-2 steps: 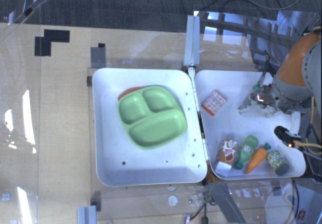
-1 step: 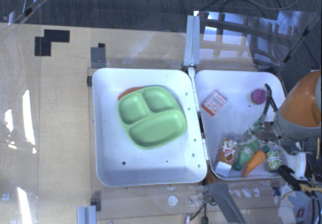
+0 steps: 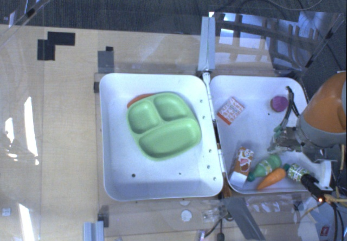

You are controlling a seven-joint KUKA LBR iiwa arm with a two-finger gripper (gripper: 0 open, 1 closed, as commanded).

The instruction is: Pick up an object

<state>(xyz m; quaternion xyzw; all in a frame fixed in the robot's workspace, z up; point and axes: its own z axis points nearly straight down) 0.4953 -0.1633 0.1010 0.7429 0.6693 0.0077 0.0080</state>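
Note:
The right bin point(image 3: 255, 85) holds a red-and-white patterned packet point(image 3: 230, 110), a purple round object point(image 3: 279, 103), an orange-and-white pouch point(image 3: 244, 161), a green bottle point(image 3: 265, 167), a carrot point(image 3: 272, 177) and a small bottle with a green cap point(image 3: 297, 171). My gripper point(image 3: 284, 139) hangs low at that bin's right side, just above the green bottle and the carrot, under the orange wrist band. The arm hides the bin's right wall. Nothing can be made out in the gripper.
The left bin point(image 3: 116, 180) carries a green divided plate point(image 3: 162, 124) with an orange thing point(image 3: 138, 98) peeking out from under its far-left edge. A divider rail point(image 3: 212, 126) separates the two bins. Cables lie on the floor behind the bench.

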